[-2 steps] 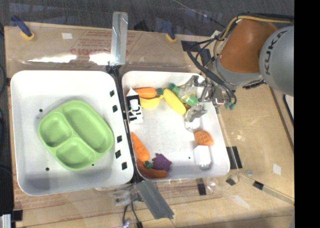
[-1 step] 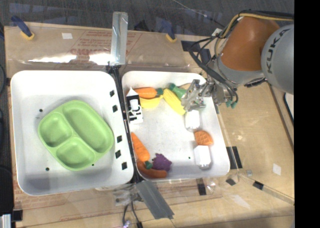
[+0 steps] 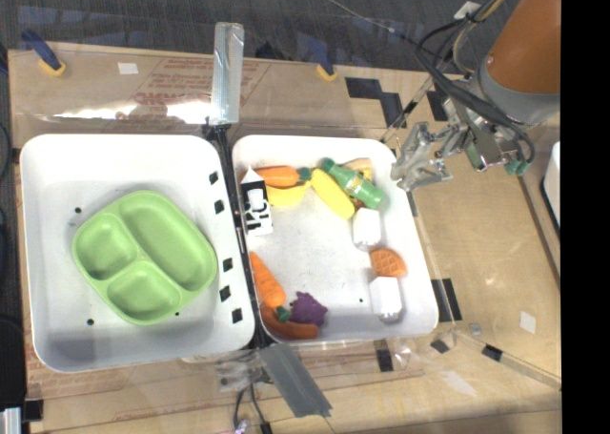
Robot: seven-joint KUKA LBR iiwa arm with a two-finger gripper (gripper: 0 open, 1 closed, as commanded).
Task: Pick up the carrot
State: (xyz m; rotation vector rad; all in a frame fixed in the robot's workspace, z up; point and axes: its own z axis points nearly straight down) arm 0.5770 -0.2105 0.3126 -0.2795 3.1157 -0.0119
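Note:
An orange carrot (image 3: pixel 277 175) with a green tip lies along the far wall of the right bin (image 3: pixel 416 232), near its left corner. A second long orange piece (image 3: pixel 266 281), much like a carrot, lies against that bin's left wall toward the front. My gripper (image 3: pixel 417 161) hangs above the bin's far right rim, well to the right of both orange pieces. It is open with nothing between its fingers.
The right bin also holds a yellow piece (image 3: pixel 330 194), a green bottle (image 3: pixel 355 185), two white blocks (image 3: pixel 367 228), an orange-brown piece (image 3: pixel 388 262), purple grapes (image 3: pixel 307 307) and a sausage (image 3: pixel 292 330). A green divided plate (image 3: pixel 143 256) lies in the left bin (image 3: pixel 38 194).

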